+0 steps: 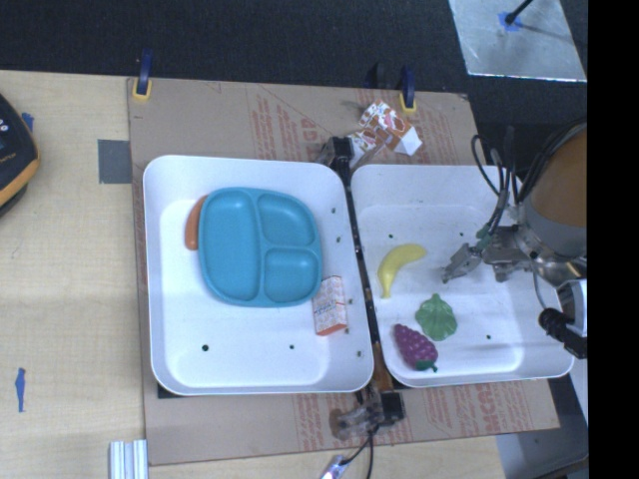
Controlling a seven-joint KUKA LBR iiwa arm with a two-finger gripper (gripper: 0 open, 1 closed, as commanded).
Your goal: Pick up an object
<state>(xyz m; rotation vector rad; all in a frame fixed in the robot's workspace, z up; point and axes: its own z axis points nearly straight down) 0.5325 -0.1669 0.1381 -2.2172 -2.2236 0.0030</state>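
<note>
Cardboard point(300, 128) under two white bins point(170, 297); dark floor point(250, 13) behind.

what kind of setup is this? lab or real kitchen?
Most likely a robot lab grasping bench, not a kitchen. Two white bins sit on clamped cardboard, toy food like the banana and grapes lies in the right one, and the gripper reaches in.

In the right bin point(469, 193), a yellow toy banana point(398, 264) lies curved near the left wall. A green leafy toy vegetable point(436, 316) sits toward the front edge, and purple grapes point(415, 346) lie at the front-left corner.
</note>
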